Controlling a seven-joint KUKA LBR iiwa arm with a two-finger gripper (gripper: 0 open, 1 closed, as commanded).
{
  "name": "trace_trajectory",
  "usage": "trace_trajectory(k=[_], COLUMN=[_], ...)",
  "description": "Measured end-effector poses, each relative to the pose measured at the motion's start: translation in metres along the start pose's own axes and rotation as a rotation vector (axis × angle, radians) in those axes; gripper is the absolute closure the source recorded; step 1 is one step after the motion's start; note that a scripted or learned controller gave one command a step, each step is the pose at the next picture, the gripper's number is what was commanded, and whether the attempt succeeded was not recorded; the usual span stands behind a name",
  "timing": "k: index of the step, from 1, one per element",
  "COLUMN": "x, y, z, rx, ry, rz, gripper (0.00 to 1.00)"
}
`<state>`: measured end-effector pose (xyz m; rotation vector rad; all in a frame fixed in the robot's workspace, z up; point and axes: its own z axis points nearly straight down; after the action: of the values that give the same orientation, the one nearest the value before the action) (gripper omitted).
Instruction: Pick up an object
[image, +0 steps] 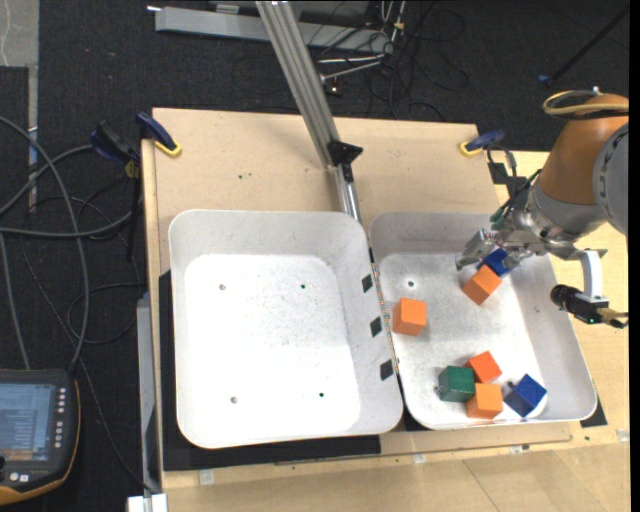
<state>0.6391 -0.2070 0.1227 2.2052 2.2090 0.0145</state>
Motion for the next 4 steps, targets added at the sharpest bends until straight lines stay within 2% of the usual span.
trace_trajectory(k=[1, 2, 4], x=[0.000, 0.004, -0.006], y=[0.001, 0.006, 0.007], z=[-0.009, -0.054, -0.154], rx=[-0.003, 0.014, 0.014], ry=[-0.003, 0.006, 0.005], rz=[-0.001, -0.002, -0.001], gripper=[1.00, 1.00, 1.00])
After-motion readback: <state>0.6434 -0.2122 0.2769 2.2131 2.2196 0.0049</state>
